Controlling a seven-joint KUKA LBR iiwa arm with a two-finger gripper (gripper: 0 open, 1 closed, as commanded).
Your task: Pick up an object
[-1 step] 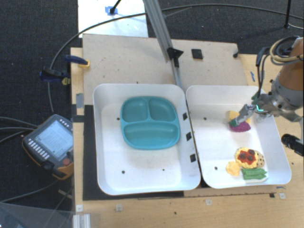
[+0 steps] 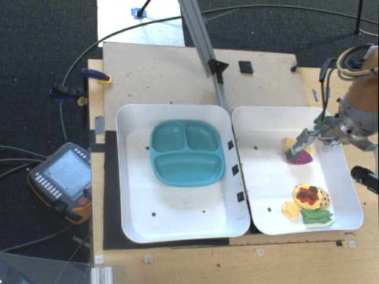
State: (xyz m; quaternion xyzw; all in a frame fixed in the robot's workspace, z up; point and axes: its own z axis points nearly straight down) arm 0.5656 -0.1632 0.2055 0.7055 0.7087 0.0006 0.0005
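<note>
- The arm [image 2: 361, 108] comes in from the right edge, grey with an orange band above the wrist, and bends down into the right bin [image 2: 269, 206]
- The hand [image 2: 298, 148] sits low over the upper right part of that bin, its tip right at a small purple toy food piece [image 2: 301, 157] with a bit of green at its left end
- A yellow piece [image 2: 289, 143] lies just beside the purple one, on its upper left, partly covered by the hand
- Whether the hand is released or clenched cannot be told from here; it overlaps the purple piece, but no grip on it is plain
- Near the bin's lower right corner lies a cluster well apart from the hand: a round yellow piece with red toppings [image 2: 310, 197], a pale yellow piece [image 2: 289, 209] to its left, and a green piece [image 2: 317, 218] below
- The left bin [image 2: 136, 212] holds a teal divided plate [image 2: 187, 154] with three compartments, lying flat in its upper middle
- A handheld control pendant [image 2: 62, 179] with a lit screen rests left of the surface, and a slanted metal pole [image 2: 198, 28] crosses above the bins
</note>
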